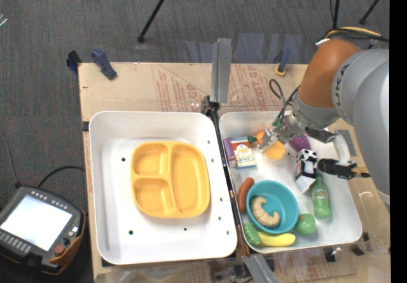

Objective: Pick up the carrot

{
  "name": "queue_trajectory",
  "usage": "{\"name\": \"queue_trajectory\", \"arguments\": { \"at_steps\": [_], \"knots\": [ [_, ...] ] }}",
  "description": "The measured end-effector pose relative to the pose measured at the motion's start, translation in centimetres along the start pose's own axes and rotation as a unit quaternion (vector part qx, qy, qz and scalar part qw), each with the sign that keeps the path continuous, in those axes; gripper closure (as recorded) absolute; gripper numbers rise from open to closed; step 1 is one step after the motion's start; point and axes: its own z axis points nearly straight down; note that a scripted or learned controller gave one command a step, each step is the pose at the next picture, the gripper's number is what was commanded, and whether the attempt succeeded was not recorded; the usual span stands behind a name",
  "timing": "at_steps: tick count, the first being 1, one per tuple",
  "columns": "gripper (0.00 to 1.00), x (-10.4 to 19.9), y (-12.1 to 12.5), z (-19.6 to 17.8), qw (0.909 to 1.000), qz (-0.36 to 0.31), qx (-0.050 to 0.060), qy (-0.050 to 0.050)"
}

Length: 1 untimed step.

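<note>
The arm (346, 88) reaches in from three o'clock, and its gripper (275, 137) hangs over the far part of the right bin (353, 212). The view is poor there: the fingers blur into the objects beneath them, so I cannot tell how far apart they stand or whether anything sits between them.

The carrot (272, 146) seems to be the small orange piece with a green tip lying directly under the gripper, near the bin's twelve o'clock edge; its exact outline is hard to make out. Just beside it at nine o'clock stands a small box (242, 152) with a purple side and a red and white face. At three o'clock from the carrot lies a purple thing (299, 142), partly covered by the wrist.

Further toward six o'clock sits a blue bowl (273, 206) holding a pale curled pastry (264, 212). A red sausage (245, 189) lies touching the bowl's nine o'clock side. A banana (277, 239) lies at the bowl's six o'clock, beside a green vegetable (252, 233). A green bottle (321, 197) and a black and white carton (306, 166) lie at the bowl's two o'clock.

The left bin (111, 212) bears a yellow divided plate (170, 180).
</note>
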Motion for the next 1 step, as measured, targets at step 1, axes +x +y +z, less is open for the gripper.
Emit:
{"name": "queue_trajectory", "arguments": {
  "at_steps": [1],
  "knots": [
    [1.0, 2.61, 0.76, -9.71, 0.999, 0.044, -0.005, -0.001]
  ]
}}
